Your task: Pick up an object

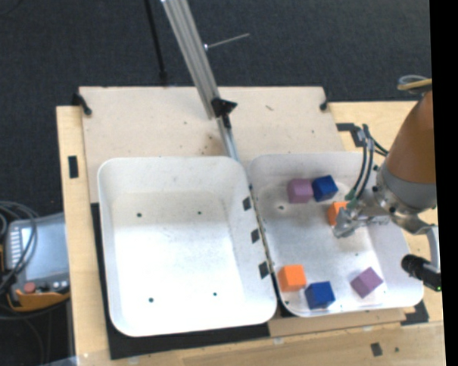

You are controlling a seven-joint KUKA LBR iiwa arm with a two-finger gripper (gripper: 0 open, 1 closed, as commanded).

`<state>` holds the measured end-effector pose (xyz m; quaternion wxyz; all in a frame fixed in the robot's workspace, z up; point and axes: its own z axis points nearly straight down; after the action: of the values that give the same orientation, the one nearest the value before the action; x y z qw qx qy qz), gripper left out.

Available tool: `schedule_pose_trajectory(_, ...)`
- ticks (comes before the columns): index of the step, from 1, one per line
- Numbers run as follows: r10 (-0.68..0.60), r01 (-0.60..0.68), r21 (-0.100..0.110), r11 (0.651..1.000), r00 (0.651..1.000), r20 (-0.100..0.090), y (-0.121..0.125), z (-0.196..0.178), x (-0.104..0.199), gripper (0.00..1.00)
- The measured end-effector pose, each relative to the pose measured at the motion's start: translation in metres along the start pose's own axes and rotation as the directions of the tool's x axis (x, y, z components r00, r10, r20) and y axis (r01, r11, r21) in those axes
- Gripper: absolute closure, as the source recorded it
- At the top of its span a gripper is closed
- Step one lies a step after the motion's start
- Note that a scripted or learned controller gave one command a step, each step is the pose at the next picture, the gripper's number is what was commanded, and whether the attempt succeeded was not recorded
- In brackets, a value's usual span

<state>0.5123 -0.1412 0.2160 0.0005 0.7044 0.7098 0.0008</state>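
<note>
1. Camera view: the gripper (344, 225) hangs low over the right bin (385, 294), its tip just beside a small orange block (335, 211) that sits mid-bin, partly hidden behind it. Whether it is released or clenched I cannot tell (the tip is a blur of grey metal), and no block shows clearly held.
2. Other candidates lie in the same bin: a purple cube (299, 190) touching a blue cube (325, 187) toward the far side, and along the near rim an orange cube (293, 277), a blue cube (319, 294) and a purple cube (366, 282).
3. Handling, as a judgement: the blocks look light, stiff and matte, probably foam or wood, unlikely to slip or break. Two opposite flat faces are the place to pinch; the touching purple-blue pair leaves little room between.
4. The left bin (109, 221) rests beside it on the tabletop (158, 113).
</note>
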Motion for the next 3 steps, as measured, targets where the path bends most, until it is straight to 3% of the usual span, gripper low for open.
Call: schedule_pose_trajectory(3,0.0,0.0,0.002,1.0,1.0,-0.001,0.02,-0.004,0.17,1.0)
